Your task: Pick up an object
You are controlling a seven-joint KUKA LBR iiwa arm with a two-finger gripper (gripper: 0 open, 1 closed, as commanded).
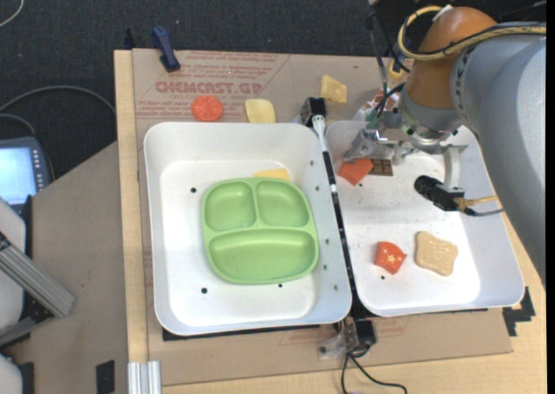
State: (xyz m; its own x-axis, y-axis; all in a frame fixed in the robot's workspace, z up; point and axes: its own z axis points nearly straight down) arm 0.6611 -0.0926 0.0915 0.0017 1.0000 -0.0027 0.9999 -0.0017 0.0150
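My gripper (371, 151) is low over the far left part of the right bin (486, 284), under the orange-banded wrist. An orange-red block (353, 172) lies right at its tip, beside a small brown piece (382, 167); the view does not settle whether the gripper touches either one. Nearer the front of the same bin sit a red piece with a yellow star (390, 257) and a tan toast-shaped piece (434, 253).
The left bin (165, 236) holds a green divided plate (258, 231) with a pale yellow piece (272, 174) behind it. On the cardboard beyond the bins lie an orange disc (206, 108), two yellow pieces (259, 110) (333, 88) and a blue clip (165, 48).
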